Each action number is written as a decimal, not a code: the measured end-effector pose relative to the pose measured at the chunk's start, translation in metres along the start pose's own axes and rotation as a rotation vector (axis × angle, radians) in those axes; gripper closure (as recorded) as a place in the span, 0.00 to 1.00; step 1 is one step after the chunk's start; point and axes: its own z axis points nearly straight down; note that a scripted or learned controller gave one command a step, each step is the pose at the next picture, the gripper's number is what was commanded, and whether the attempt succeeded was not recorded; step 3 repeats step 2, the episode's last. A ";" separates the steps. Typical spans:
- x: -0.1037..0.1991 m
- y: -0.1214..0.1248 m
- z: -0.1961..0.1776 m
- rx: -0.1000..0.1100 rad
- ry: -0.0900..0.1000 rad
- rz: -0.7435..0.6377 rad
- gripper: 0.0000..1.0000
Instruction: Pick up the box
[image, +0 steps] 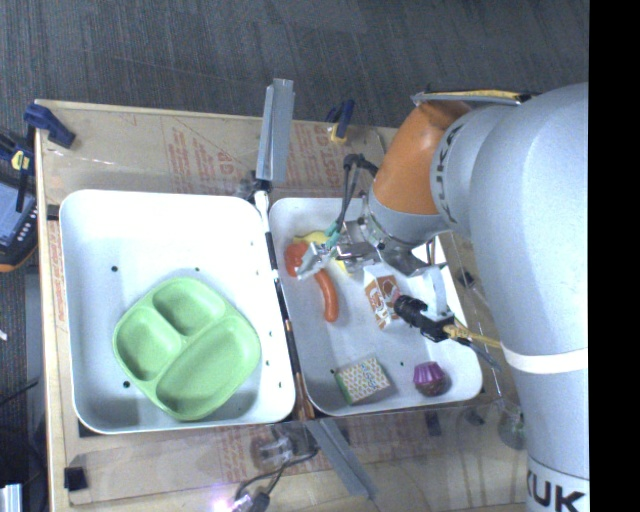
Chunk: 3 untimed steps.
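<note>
Claw (318, 256) hangs at the right bin's (315, 385) 11 o'clock corner, over a red item; its finger state cannot be told. The box (362, 380) lies toward 6 o'clock, well apart, beside a purple item (430, 378).

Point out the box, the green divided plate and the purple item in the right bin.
box (362, 380): camera view, middle of its patterned top face.
green divided plate (186, 346): camera view, ridge between its compartments.
purple item (431, 378): camera view, its middle.
</note>
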 end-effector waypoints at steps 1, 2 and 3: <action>0.002 -0.064 0.064 0.005 0.001 0.105 0.00; -0.004 -0.026 0.063 0.002 0.001 0.194 0.00; -0.004 -0.026 0.063 0.002 0.001 0.194 0.00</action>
